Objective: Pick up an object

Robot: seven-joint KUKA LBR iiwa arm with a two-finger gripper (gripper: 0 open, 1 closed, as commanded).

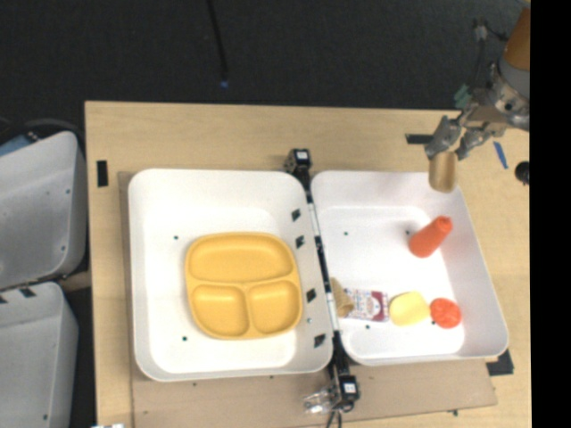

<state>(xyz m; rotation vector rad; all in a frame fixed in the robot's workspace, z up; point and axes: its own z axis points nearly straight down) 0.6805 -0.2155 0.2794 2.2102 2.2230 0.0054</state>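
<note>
You see the right bin (477,266) holding, nearest you, a packet (364,306), a lemon (408,308) and a tomato (445,313). Farther in lies a carrot (429,237). Above its far edge the gripper (442,169) grasps a tan cylinder (442,173).

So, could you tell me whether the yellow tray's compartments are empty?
Empty: all three compartments of the yellow tray show bare yellow plastic.
</note>
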